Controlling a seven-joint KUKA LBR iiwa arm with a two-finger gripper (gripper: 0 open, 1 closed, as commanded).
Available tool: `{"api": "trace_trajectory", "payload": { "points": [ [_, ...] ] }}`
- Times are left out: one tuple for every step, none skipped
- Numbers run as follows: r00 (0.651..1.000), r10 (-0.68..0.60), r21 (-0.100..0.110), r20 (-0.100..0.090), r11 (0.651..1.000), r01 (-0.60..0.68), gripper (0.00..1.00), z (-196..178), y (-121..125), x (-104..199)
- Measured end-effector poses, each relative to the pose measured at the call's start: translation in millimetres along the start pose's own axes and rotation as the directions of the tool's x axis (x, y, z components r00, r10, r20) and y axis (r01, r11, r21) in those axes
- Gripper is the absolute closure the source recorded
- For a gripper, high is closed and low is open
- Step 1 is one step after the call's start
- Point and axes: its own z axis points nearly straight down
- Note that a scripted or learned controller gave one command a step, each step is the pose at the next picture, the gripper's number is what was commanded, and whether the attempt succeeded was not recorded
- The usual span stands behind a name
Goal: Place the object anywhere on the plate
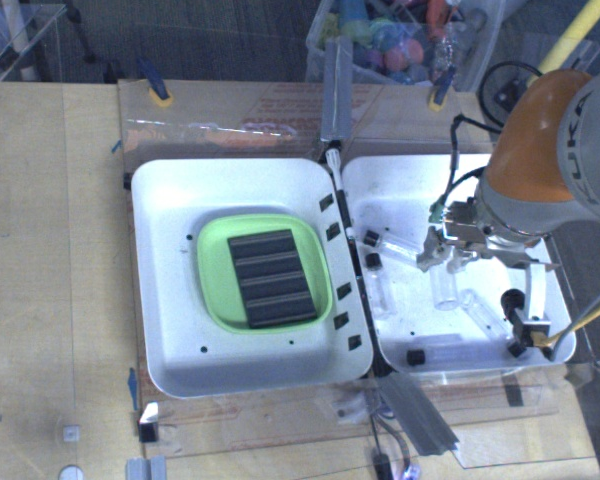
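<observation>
Arm reaches in over the right bin [400,183], orange band up, wrist angled down; gripper [446,268] hangs just above the bin floor, well apart from the green plate [212,268]. Finger state: cannot tell. Dark ridged object [272,278] already lies on the plate in the left bin [160,268], long axis running near-to-far, slightly tilted. Count: two bins, one plate, one object.
</observation>
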Motion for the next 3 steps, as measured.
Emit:
{"api": "trace_trajectory", "payload": {
  "points": [
    [1.000,0.000,0.000,0.000,1.000,0.000,0.00,0,0,0],
    [0.998,-0.059,-0.005,0.001,0.998,0.059,0.00,-5,27,-51],
    [1.000,-0.011,-0.004,0.000,1.000,0.011,0.00,-121,27,-90]
  ]
}}
